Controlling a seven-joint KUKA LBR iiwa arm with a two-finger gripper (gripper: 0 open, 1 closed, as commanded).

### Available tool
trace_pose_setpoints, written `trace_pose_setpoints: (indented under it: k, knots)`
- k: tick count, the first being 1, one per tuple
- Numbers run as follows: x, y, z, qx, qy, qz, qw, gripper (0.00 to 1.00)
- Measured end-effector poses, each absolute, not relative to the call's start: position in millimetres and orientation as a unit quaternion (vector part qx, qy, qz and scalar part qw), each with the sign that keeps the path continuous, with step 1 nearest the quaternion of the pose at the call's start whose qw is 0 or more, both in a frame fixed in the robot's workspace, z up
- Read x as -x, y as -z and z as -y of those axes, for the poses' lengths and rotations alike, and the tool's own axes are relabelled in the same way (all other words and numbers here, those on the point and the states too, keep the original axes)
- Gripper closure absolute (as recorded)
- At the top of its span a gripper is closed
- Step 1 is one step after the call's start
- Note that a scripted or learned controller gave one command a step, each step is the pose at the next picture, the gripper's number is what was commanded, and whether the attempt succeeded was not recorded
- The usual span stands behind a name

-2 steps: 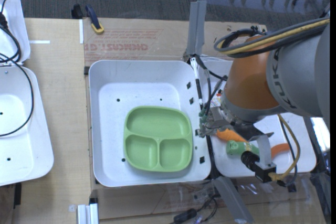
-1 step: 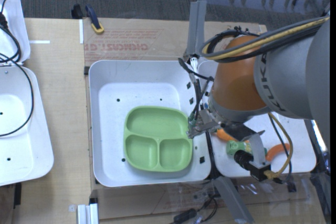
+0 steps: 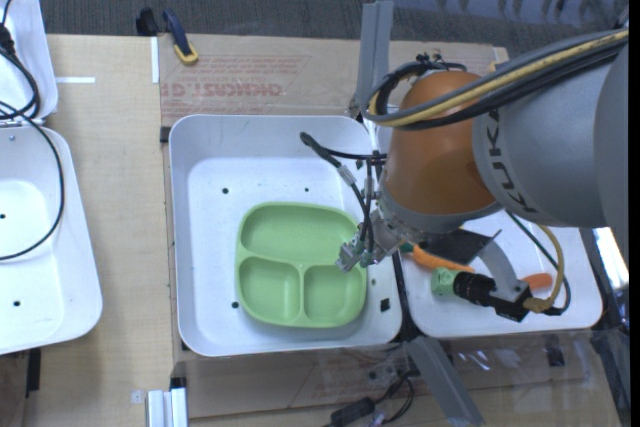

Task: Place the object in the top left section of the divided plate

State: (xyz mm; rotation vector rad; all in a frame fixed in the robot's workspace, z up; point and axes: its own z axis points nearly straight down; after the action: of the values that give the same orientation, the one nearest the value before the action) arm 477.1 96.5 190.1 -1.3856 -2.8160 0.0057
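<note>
A light green divided plate [image 3: 262, 260] lies in the left of the two white bins [image 3: 200, 215], with one long section along its far side and two smaller sections nearer me. My gripper [image 3: 353, 255] hangs low over the plate's right rim, at the right end of the long section. Nothing shows at its tip. The arm's orange band and grey body cover much of the right bin [image 3: 580, 310]. In that bin, beside the wrist, lie an orange carrot-like piece [image 3: 436, 261] and a small green object [image 3: 442, 284]. Another orange bit [image 3: 540, 280] lies further right.
Another white tray [image 3: 40, 305] with a black cable [image 3: 50, 185] looped over it stands at the far left. A blue and yellow clamp [image 3: 178, 37] lies on the cardboard behind the bins. A grey post [image 3: 375, 45] rises behind the bins.
</note>
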Motion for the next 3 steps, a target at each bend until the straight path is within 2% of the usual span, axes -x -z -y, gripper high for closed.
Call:
trace_pose_setpoints:
  k: [1,2,3]
  knots:
    - [-477.2,-190,-96,0.681,-0.0021,0.732,0.0,1.0]
    - [-477.4,-193,-96,0.5,-0.0016,0.866,0.001,1.0]
    - [-477.0,-126,-106,0.382,-0.0012,0.924,0.001,1.0]
